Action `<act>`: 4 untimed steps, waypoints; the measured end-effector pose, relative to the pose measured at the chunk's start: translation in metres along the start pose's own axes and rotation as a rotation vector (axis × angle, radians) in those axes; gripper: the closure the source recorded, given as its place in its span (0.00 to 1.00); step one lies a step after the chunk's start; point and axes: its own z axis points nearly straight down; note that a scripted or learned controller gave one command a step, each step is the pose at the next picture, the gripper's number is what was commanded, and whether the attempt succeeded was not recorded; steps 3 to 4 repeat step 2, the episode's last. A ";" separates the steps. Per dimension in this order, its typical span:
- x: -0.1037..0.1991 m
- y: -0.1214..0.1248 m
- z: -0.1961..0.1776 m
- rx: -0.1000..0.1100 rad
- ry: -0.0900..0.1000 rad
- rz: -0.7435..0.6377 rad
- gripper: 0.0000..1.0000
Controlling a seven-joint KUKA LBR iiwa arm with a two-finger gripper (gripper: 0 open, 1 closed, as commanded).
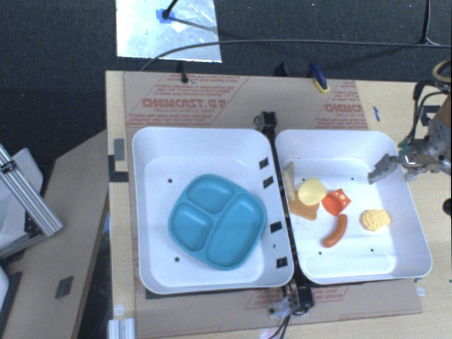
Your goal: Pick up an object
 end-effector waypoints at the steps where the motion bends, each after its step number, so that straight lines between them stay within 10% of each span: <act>1: 0.005 0.005 0.060 0.004 0.001 0.000 0.00; 4: 0.000 0.012 0.115 -0.007 0.000 0.004 0.00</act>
